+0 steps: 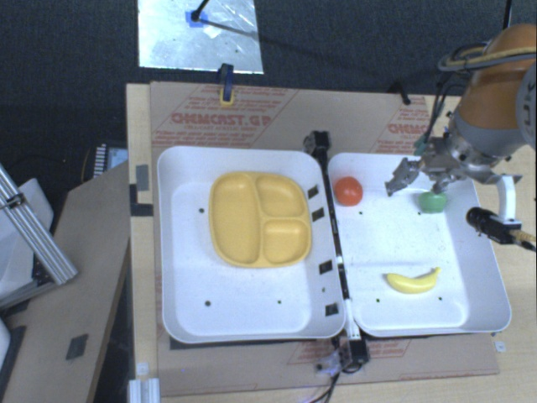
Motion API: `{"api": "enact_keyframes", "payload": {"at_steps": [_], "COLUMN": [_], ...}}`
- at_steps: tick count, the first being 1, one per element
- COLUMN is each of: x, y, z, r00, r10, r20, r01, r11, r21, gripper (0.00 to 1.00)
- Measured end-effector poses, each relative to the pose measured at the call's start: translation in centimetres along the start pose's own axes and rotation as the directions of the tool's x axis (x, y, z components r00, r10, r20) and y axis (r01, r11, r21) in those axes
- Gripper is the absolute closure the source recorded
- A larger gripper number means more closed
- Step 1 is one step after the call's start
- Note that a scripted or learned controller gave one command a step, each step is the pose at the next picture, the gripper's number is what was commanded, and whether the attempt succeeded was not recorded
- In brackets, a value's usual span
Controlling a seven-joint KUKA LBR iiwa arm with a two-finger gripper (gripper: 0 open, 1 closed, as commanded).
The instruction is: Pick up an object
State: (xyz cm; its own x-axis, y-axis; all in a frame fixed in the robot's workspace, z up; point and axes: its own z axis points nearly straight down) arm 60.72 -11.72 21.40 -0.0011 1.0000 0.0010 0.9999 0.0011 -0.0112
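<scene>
Two shallow white plastic bins sit side by side on my desk point(143, 250). The left bin point(180, 309) holds a yellow plastic plate with three compartments point(258, 219), lying flat near its middle. The right bin point(470, 309) holds the loose objects I could go for.

I count three of them. A small round orange-red ball point(348, 191) lies near the right bin's upper left corner, close to the black divider strip point(329, 225) that runs between the bins. A small yellow plastic banana point(412, 280) lies toward the near side of that bin, roughly in its middle, well apart from the ball. A small green rounded object point(434, 201) sits toward the far right of the bin, partly covered by the arm's end; I cannot tell what kind of thing it is.

From my view the grey arm with the orange band point(495, 99) reaches in from the right and leans over the far right part of the right bin. Its tool point(424, 179) sits just above and beside the green object, with one grey finger point(401, 177) sticking out to the left toward the ball. I cannot tell whether the tool is apart or together, nor whether it touches the green object. I see nothing between its fingers.

Beyond the bins, a sheet of shiny foil point(200, 22) lies on the dark floor, and a yellow clamp point(226, 86) grips the desk's far edge.
</scene>
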Motion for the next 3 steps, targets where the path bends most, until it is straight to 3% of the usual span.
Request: {"api": "enact_keyframes", "payload": {"at_steps": [1, 3], "x": [0.0, -0.2], "y": [0.3, 1.0], "z": [-0.7, 9.4], "r00": [1.000, 1.000], "r10": [-0.002, 0.000], "r20": [0.001, 0.001], "r01": [0.002, 0.000], "r11": [1.000, 1.000], "r21": [-0.012, -0.010], "gripper": [0.00, 0.00]}}
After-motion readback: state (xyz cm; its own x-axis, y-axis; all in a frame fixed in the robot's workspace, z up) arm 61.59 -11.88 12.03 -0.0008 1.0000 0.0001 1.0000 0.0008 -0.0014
